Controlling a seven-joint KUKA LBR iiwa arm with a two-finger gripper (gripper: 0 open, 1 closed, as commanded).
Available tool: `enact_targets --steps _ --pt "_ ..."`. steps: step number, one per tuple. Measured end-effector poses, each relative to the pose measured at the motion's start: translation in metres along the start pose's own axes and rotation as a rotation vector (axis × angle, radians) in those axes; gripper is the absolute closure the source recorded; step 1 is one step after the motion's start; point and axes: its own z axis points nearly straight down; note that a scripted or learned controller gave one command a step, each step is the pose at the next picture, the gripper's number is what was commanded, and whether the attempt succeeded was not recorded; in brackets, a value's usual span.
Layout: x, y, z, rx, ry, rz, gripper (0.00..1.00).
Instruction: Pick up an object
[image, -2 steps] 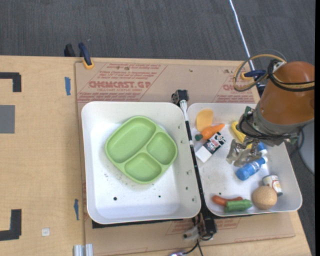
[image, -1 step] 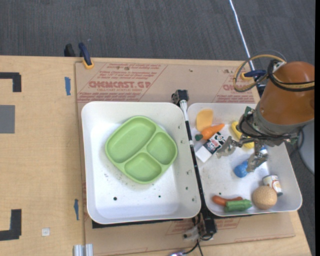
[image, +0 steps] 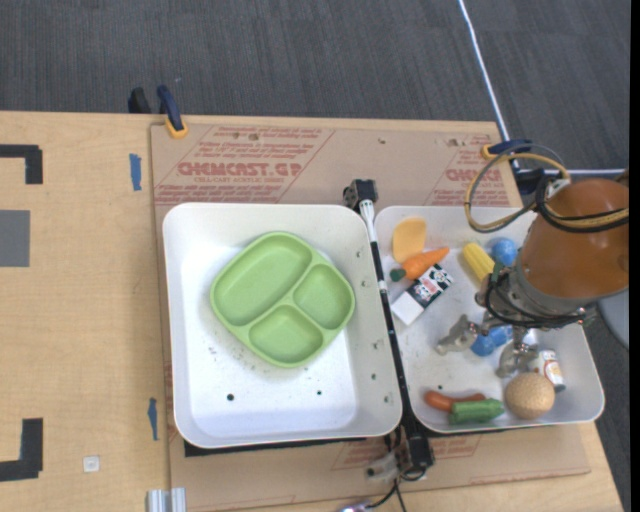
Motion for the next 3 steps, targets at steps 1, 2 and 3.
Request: enact_targets --steps 1,2,3 --pt "-0.002 -0.001 -0.011 0.004 -0.005 0.005 1.00" --pt "-0.002 -0.001 -0.011 0.004 -0.005 0.005 0.00" --pt "-0.012 0.017 0.000 -0.001 0.001 -0.178 0.00"
